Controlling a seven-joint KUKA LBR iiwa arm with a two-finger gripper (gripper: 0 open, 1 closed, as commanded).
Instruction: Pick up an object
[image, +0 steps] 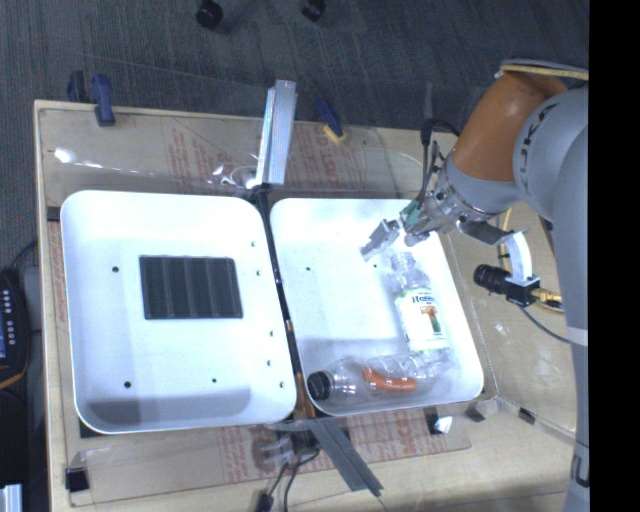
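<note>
Gripper hangs over right bin, fingers slightly apart, gripping nothing. Upright-lying clear bottle sits just below it. Risk: smooth round plastic rolls away, fingers closing on air.

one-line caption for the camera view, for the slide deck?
KUKA arm's gripper poised over the right bin, above a clear bottle; a second bottle lies along the near wall; left bin holds a dark grate.

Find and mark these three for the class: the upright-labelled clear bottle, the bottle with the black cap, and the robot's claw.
clear bottle (420, 312), camera view, on its label.
black-capped bottle (319, 384), camera view, on its cap.
claw (384, 238), camera view, at its tip.
</note>
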